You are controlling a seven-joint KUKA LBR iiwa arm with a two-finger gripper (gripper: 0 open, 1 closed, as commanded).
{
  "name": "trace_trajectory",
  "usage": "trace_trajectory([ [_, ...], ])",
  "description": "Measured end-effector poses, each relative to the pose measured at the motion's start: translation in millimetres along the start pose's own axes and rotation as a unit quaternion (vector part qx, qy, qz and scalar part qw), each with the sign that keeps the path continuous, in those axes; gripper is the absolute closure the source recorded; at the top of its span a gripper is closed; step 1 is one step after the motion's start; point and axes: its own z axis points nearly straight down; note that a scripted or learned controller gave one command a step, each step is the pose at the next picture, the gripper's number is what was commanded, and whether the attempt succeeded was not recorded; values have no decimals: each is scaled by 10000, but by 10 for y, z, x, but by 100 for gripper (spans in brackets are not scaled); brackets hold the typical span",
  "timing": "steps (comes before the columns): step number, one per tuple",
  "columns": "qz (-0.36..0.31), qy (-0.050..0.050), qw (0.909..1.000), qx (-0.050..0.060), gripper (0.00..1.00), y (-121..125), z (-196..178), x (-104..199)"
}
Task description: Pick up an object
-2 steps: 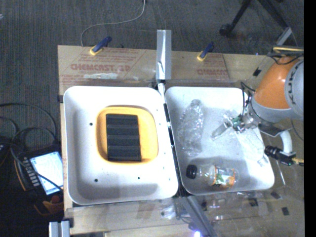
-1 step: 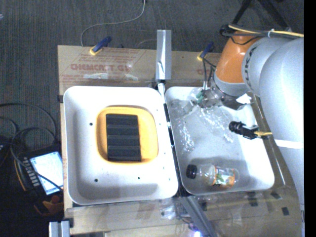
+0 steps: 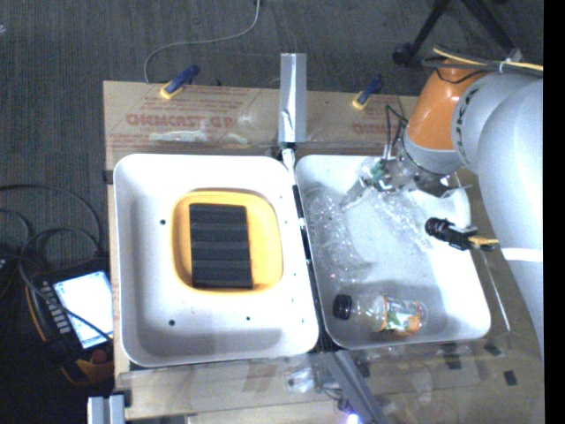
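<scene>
You get bright overhead light, glare on white bins [image 3: 132, 263], dim floor [image 3: 71, 25], soft focus throughout.

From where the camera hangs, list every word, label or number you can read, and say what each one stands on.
"CHEMCAST GP": red print, reading roughly so, on the brown backing sheet behind the left bin.
Label on the clear bottle in the right bin: orange and green, too blurred to read.
Lit screen of the device on the floor: too small to read.
</scene>
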Motion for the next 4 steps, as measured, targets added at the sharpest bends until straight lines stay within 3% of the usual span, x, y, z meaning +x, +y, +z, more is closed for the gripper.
trace_trajectory([
  [1,575,-3,9983,58,0,-122,-647,-621],
  [2,756,1,9971,58,0,-411,-1775,-600],
  [3,376,18,9993,67,0,-1202,-1208,-112],
  [4,-957,28,9954,55,0,-1754,-904,-120],
])
